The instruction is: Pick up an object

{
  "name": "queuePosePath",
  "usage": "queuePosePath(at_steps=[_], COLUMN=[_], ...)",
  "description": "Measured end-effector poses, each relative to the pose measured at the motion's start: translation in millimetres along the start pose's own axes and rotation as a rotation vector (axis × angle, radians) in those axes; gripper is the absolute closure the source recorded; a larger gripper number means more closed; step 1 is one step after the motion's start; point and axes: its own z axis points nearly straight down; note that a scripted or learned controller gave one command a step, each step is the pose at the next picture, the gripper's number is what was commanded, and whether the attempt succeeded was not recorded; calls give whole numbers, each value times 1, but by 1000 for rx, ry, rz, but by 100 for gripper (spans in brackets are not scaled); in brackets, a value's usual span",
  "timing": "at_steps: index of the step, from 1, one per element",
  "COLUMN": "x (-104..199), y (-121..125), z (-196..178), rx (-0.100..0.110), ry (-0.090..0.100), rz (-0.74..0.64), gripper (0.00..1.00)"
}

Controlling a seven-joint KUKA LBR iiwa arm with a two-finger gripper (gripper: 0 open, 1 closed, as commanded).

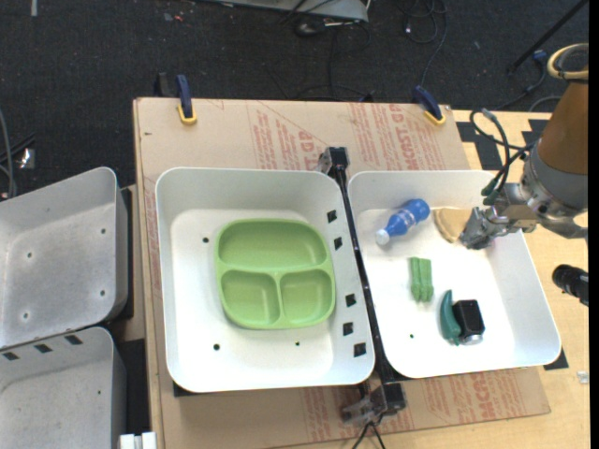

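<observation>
Left bin (178, 279): held a light green three-compartment plastic tray (275, 272).
Right bin (538, 293): held a blue plastic bottle with a white cap (402, 221), a small green block (420, 279), a dark green-and-black object (460, 319) and a tan rounded piece (450, 222) near the far wall.
Gripper (475, 232): sat low, just beside the tan piece; whether it was apart or together, I could not tell.
Advice: centring over one item before closing probably mattered, since a grasp at the tan piece's edge might slip.

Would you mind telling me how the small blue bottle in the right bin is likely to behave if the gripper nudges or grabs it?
The blue bottle lies on its side, so it will probably roll when nudged. It looks like small, thin plastic, likely light. Its rounded, smooth body may slip between the fingers unless gripped across the middle.
</observation>
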Motion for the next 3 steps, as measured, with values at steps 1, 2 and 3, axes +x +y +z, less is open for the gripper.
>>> queuePosePath(at_steps=[1, 2, 3], x=[53, 97, 152], y=[-11, -15, -16], z=[-5, -5, -9], rx=[-2, -1, -2], ry=[0, 0, 0], rz=[-1, 0, -2], gripper=[100, 100, 100])
